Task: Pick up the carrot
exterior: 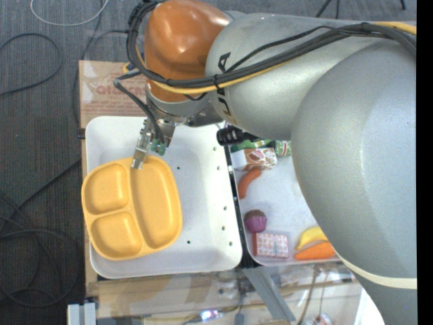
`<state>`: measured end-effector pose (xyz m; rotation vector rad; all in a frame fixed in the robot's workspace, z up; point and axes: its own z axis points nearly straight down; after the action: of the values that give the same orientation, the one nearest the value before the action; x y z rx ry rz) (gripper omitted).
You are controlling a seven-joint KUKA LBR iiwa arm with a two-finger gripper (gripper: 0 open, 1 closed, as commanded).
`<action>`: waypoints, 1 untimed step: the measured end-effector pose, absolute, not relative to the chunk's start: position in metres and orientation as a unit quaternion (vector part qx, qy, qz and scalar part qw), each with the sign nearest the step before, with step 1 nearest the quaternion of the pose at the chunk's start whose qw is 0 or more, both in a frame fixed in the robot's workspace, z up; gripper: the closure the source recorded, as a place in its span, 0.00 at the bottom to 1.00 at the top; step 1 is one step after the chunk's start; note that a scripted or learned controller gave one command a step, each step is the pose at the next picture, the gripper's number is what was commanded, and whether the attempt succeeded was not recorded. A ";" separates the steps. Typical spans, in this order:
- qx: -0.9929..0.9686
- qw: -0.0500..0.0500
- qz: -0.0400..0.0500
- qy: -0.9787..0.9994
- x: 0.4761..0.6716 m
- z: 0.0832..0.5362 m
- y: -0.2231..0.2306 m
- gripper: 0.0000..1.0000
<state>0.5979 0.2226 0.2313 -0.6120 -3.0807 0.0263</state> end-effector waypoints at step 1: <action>-0.196 -0.002 0.007 -0.981 0.599 0.233 0.223 0.00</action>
<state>0.5989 0.2231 0.2335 -0.6157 -3.0844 0.0215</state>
